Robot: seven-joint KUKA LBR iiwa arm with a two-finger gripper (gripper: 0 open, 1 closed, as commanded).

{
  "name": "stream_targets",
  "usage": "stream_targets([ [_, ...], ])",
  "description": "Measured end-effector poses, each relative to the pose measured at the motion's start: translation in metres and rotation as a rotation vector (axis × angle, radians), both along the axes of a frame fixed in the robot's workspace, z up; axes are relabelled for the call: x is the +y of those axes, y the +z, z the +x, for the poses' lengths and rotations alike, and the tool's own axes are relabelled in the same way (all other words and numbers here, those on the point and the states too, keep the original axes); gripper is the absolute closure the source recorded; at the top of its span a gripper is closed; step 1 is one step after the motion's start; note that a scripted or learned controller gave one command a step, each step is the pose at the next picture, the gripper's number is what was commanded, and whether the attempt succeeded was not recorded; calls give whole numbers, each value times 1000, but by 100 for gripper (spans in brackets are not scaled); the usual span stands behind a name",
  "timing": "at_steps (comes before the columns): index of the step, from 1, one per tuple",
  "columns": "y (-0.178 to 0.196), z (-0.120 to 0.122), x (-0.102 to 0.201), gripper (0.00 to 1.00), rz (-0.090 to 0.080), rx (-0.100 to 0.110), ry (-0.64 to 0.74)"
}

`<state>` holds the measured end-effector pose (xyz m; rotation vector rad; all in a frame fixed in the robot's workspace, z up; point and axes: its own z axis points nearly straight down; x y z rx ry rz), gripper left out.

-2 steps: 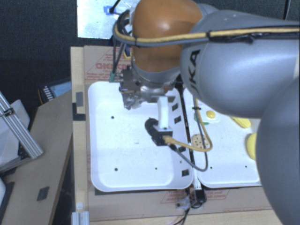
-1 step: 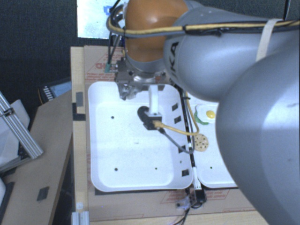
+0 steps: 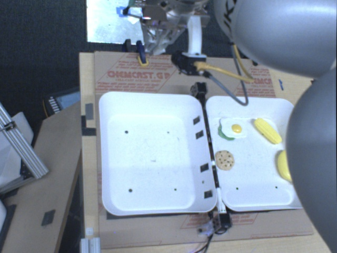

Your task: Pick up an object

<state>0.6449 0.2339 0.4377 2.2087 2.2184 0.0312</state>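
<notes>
While my gripper [image 3: 157, 45] hangs beyond the bins' far edge, its state more than I can tell, the egg [image 3: 233, 128], corn [image 3: 267, 130] and cookie [image 3: 225, 160] lie in the right bin [image 3: 253, 196]; I'd descend squarely over one.

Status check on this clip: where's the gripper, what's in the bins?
Gripper up beyond the bins, nothing visibly held. Egg, corn, cookie, yellow piece in right bin. Arm overhangs it.
</notes>
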Motion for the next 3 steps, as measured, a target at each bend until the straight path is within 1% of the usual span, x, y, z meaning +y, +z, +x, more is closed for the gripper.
stream_targets([
  [1,-100,22,0,100,-9,28,-4],
  [2,-149,-17,-100,100,-11,28,-12],
  [3,-87,22,-53,100,-3,11,2],
])
